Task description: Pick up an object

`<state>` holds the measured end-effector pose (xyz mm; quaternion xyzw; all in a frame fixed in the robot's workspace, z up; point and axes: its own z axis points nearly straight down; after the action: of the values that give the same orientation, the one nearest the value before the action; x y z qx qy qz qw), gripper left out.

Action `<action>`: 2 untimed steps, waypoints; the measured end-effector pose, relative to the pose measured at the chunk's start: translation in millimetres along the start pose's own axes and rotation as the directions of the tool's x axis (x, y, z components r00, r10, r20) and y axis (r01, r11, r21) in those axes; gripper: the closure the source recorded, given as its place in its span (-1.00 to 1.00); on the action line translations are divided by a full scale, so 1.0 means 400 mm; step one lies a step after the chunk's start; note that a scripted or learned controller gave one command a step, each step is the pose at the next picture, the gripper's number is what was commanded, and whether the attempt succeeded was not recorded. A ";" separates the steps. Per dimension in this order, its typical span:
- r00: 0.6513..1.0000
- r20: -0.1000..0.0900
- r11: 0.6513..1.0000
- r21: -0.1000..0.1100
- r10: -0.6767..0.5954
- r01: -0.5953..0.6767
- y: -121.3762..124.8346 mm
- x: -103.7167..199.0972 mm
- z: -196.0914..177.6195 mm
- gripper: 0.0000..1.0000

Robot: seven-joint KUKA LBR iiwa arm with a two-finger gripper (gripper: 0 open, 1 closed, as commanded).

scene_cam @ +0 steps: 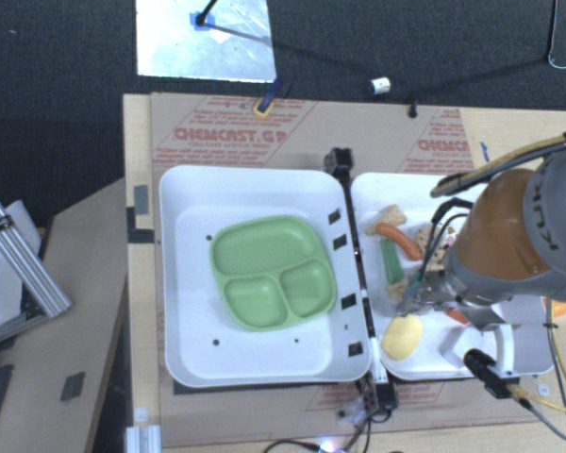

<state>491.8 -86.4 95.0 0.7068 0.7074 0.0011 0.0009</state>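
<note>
The brown board (228,131) under the bins reads "CHEMCAST GP"; the arm (557,217) shows "KU".

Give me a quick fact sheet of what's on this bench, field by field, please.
left bin: holds a green tray with three compartments
right bin: holds a yellow lemon-like item, a green stick, an orange carrot-like piece, and a tan piece
arm: reaches in from the right, over the right bin
gripper: low in the right bin, just above the yellow item; hold unclear
</note>
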 end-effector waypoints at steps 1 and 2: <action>1.000 0.001 1.000 -0.002 -0.003 0.003 -0.009 0.007 -0.111 1.00; 1.000 0.001 1.000 -0.003 -0.003 0.003 0.000 -0.004 -0.221 1.00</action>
<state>491.7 -88.1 183.4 0.7057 0.7085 0.0018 0.0025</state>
